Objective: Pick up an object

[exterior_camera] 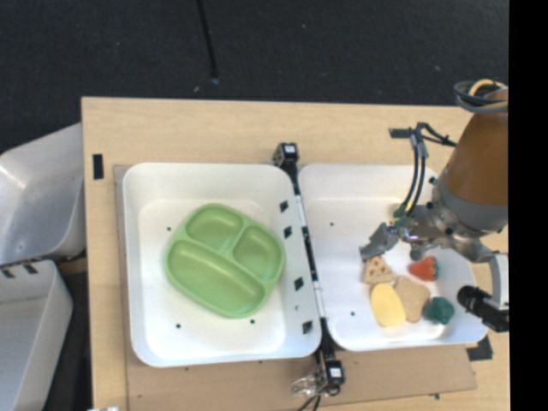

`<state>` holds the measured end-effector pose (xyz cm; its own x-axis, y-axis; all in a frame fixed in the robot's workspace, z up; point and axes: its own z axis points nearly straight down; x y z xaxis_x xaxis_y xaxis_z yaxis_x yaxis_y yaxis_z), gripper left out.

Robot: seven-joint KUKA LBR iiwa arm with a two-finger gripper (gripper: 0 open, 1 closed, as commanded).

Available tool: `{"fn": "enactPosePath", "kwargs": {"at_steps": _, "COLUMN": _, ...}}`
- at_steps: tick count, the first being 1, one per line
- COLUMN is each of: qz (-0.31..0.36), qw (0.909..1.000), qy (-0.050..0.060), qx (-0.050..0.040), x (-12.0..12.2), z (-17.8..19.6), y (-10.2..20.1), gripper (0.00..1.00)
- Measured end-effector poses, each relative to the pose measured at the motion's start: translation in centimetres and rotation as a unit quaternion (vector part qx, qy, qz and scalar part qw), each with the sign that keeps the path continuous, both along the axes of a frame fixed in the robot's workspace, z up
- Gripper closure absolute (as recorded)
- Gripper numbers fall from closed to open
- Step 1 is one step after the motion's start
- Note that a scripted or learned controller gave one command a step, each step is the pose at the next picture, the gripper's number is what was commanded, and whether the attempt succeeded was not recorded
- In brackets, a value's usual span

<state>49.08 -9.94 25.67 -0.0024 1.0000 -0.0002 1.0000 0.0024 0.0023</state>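
In the right bin [342, 221] lie several small toy foods: a tan wedge with dots [378, 270], a yellow oval piece [387, 305], a beige piece [413, 296], a red piece [424, 270] and a dark green piece [440, 309]. My gripper [390, 238] hangs low over the right bin, its grey fingers [375, 245] just above the tan wedge. The arm's orange band [479, 157] rises behind it. Nothing shows between the fingers.
The left bin [145, 315] holds a green divided plate [224, 259]. A metal divider with clips [301, 247] separates the two bins. A black cable loops near the wrist [417, 165]. The wooden bench [214, 131] surrounds the bins.
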Motion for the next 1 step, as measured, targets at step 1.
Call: {"fn": "enactPosePath", "kwargs": {"at_steps": 1, "qz": -0.002, "qw": 1.0000, "qy": 0.003, "qx": -0.0003, "x": 0.51, "z": -4.34, "y": 0.05, "gripper": 0.00}}
